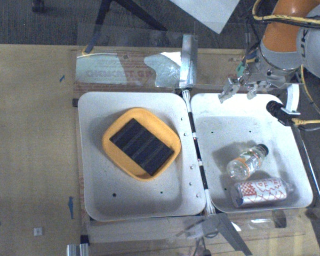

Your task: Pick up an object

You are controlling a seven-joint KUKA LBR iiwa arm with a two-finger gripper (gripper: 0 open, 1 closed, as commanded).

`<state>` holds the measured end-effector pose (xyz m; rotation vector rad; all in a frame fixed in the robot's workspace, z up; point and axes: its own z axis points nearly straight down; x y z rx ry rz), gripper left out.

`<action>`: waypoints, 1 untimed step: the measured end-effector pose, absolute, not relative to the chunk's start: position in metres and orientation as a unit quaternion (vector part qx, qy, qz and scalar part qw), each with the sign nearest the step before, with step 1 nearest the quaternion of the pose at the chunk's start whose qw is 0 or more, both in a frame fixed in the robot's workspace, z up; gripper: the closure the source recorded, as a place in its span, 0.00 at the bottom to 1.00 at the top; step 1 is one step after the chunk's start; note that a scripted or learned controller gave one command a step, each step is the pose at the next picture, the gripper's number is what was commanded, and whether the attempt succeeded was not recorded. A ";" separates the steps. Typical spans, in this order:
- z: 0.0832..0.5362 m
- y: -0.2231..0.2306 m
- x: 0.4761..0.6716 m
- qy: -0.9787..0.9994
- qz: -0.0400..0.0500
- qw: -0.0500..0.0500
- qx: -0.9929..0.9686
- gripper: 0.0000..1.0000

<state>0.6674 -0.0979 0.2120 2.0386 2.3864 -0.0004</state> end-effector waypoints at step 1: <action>0.133 -0.095 0.585 0.738 0.000 0.000 0.675 0.00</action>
